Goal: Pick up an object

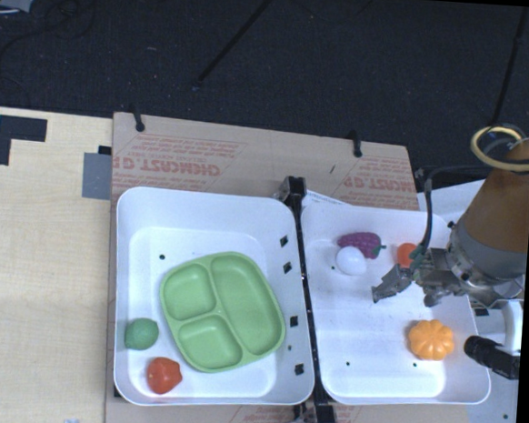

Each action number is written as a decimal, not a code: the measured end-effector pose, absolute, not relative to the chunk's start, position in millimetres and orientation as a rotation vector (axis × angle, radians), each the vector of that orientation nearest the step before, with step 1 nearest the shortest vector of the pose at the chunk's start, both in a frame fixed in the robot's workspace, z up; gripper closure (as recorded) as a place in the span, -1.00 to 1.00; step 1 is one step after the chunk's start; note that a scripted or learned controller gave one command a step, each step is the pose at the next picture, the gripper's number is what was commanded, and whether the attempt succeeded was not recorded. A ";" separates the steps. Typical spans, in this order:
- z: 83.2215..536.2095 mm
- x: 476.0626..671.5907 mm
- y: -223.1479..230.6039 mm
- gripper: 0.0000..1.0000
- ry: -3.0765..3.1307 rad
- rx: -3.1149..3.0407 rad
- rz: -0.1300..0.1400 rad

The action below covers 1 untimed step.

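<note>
Gripper (411, 290) hovers over right bin (361, 378), jaws apart, nothing between. Nearest candidate: orange pumpkin (430, 340), just below-right; white ball (350, 259) to its left. Advice: centre over one object, descend vertically, close squarely.

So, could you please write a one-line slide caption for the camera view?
KUKA gripper over the right bin, among a purple toy, white ball and orange pumpkin.

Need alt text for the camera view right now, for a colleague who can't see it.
The gripper hovers in the right bin between a white ball, purple toy and orange pumpkin. The left bin holds a green divided plate.
</note>
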<state>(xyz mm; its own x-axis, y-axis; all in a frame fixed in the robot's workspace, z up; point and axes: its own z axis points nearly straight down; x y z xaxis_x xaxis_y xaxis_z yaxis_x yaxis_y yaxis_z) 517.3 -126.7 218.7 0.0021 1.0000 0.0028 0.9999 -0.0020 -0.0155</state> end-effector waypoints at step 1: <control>225.0 519.8 -126.9 -1.00 -2.219 -2.219 0.003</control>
<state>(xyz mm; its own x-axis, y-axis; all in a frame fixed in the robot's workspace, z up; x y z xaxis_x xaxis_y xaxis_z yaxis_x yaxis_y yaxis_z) 519.8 -126.9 225.0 0.0000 1.0000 0.0013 1.0000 0.0000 -0.0038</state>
